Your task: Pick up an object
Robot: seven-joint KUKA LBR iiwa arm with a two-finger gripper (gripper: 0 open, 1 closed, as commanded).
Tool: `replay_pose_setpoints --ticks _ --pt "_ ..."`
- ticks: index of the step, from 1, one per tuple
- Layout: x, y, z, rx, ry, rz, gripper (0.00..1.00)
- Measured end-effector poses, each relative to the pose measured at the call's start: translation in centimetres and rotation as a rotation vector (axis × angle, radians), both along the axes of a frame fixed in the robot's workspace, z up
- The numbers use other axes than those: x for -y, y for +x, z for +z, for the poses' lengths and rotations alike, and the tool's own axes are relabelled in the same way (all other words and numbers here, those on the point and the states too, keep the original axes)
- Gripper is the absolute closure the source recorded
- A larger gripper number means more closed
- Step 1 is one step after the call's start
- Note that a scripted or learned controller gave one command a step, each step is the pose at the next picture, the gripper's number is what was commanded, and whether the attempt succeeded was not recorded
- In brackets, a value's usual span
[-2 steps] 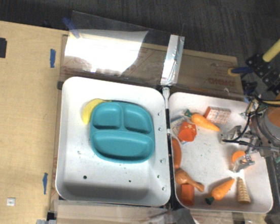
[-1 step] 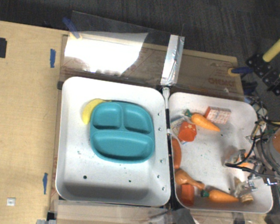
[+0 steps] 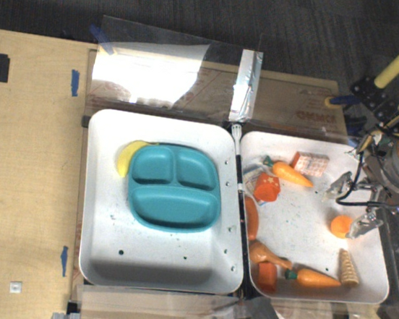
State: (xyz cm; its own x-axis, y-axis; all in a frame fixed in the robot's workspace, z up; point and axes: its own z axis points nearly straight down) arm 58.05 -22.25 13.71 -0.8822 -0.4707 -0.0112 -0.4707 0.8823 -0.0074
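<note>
Claw (image 3: 352,206) is hovering spread wide just over orange ball (image 3: 341,225) near right bin (image 3: 379,288) right wall, holding nothing; ball looking light, smooth, roll-prone, so pinching across its middle.

A small orange ball (image 3: 341,225) lies on the floor of the right bin (image 3: 302,209), near its right wall.

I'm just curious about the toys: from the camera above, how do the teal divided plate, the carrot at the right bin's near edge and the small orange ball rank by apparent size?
Largest to smallest:
1. teal divided plate
2. carrot
3. orange ball
</note>
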Motion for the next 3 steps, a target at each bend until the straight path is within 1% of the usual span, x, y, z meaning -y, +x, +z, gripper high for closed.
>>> replay_pose_setpoints --ticks 1,2,3 --pt "-0.3 -5.8 -4.8 -0.002 0.005 -0.004 0.00" --pt "-0.1 -6.2 -4.8 -0.001 0.004 -0.108 0.00" --pt "0.1 -4.1 -4.8 0.000 0.001 -0.125 0.00"
